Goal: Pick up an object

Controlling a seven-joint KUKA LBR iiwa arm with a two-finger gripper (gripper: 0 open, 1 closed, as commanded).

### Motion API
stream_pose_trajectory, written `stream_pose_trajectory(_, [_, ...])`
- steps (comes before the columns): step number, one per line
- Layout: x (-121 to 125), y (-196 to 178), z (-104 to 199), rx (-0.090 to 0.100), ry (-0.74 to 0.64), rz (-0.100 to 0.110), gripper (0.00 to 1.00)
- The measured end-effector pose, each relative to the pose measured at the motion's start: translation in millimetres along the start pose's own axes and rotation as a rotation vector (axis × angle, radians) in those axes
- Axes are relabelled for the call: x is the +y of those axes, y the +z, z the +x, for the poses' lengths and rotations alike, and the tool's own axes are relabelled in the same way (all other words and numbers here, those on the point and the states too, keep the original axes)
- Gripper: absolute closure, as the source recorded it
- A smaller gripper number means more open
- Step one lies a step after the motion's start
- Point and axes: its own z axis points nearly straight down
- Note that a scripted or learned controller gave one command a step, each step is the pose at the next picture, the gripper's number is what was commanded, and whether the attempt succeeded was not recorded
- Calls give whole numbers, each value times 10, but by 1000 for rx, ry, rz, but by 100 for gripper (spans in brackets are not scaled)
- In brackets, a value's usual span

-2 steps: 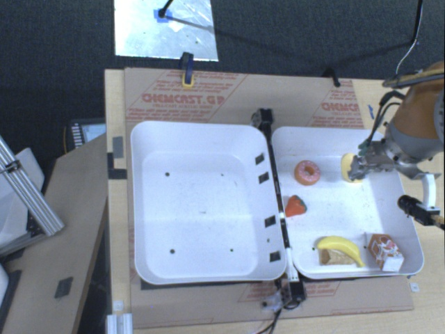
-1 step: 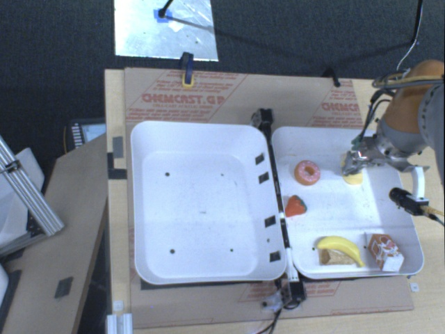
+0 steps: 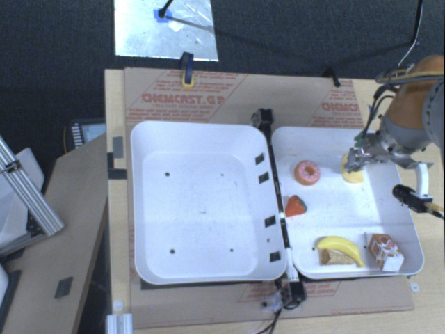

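While the arm (image 3: 417, 110) reaches in from the right, the gripper (image 3: 356, 160) sits low over a pale yellow object (image 3: 353, 175) in the right bin (image 3: 396, 214), touching or nearly touching it. A donut (image 3: 306, 172), strawberry (image 3: 295, 206), banana (image 3: 341, 247), toast (image 3: 334, 257) and small box (image 3: 384, 250) lie nearby.

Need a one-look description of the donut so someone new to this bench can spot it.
Take the right bin, the one holding all the items. The donut lies in its far half, near the divider between the bins, left of the pale yellow piece under the gripper and just beyond the strawberry. It is the only pink-orange ring with a hole in the middle.
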Motion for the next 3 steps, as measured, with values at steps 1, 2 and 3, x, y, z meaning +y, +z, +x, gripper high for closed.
stream_pose_trajectory(1, [12, -112, 0, -1, -4, -3, 100])
stream_pose_trajectory(2, [24, -226, -1, -3, -7, -7, 100])
stream_pose_trajectory(3, [37, -339, -3, -4, -10, -11, 100])
